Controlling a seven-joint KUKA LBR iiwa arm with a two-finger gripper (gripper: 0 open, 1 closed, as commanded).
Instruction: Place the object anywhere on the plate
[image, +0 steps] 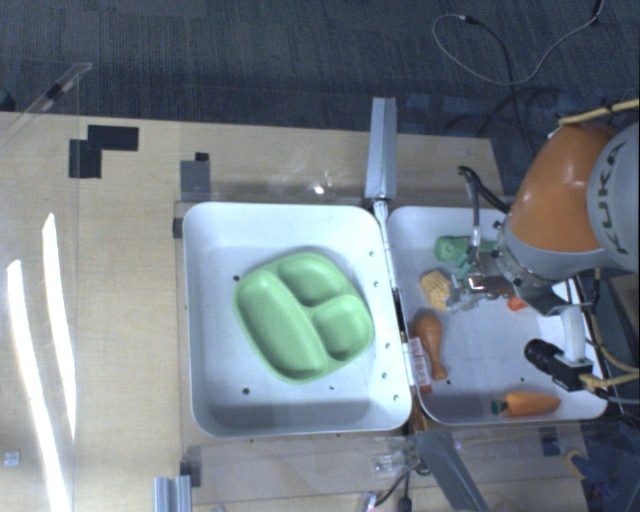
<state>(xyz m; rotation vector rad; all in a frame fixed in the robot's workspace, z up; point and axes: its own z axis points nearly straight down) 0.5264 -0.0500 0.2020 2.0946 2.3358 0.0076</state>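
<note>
- Can't tell how my end effector (470, 285) is set, my wrist blocks it.
- It hovers in the right white bin (480, 375), by the yellow corn piece (434, 288).
- Green three-compartment plastic plate (303, 315) sits mid left bin, margins all round.

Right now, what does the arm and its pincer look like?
The arm is bulky and rounded: an orange band over a grey shell with dark "KUKA" lettering at the right edge. The pincer is a small metallic silver assembly with a thin dark cable looping up behind it. Its fingers are too small to make out.
</note>
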